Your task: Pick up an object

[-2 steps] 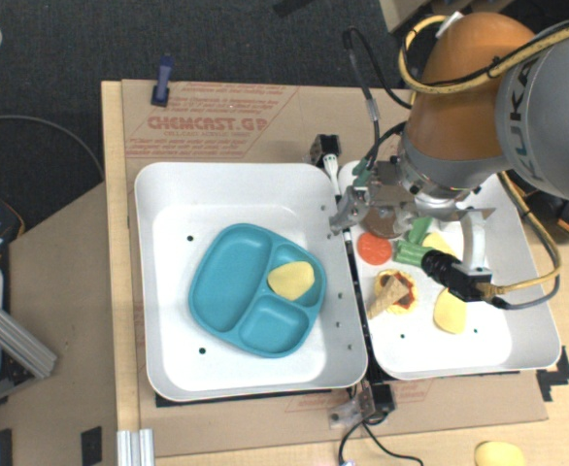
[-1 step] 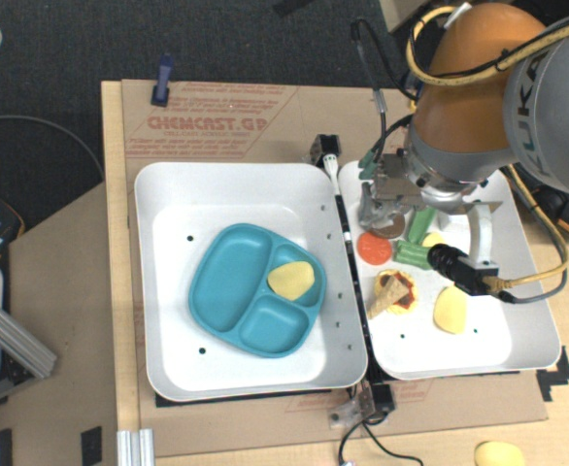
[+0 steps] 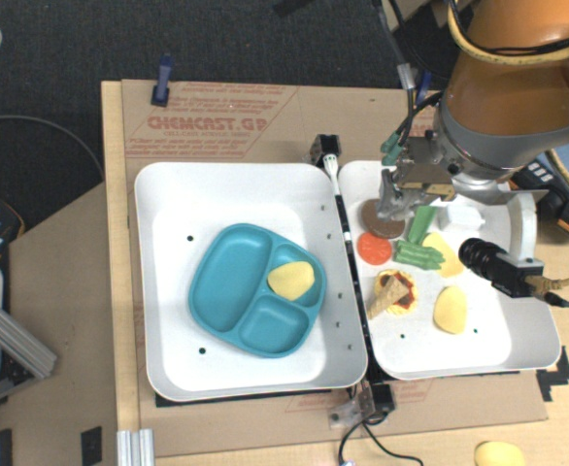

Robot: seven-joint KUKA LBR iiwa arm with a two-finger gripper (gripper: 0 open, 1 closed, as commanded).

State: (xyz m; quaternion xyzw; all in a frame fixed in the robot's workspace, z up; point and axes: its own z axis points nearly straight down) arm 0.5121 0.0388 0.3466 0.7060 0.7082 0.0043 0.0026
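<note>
Right bin, pickable contents: brown disc at the back-left corner; orange-red round piece just in front; green toy beside it; yellow pieces; pizza-slice toy. Gripper: low over the brown disc, its opening cannot be judged, nothing seen held. Left bin: teal divided plate carrying a yellow lemon-like piece in its right compartment.

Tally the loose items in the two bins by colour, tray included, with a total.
Yellow: 3: on the tray, at right, by the green one
Blue: 1: tray
Red: 1
Green: 1
Brown: 1
Mixed yellow-red: 1
Total: 8
</note>
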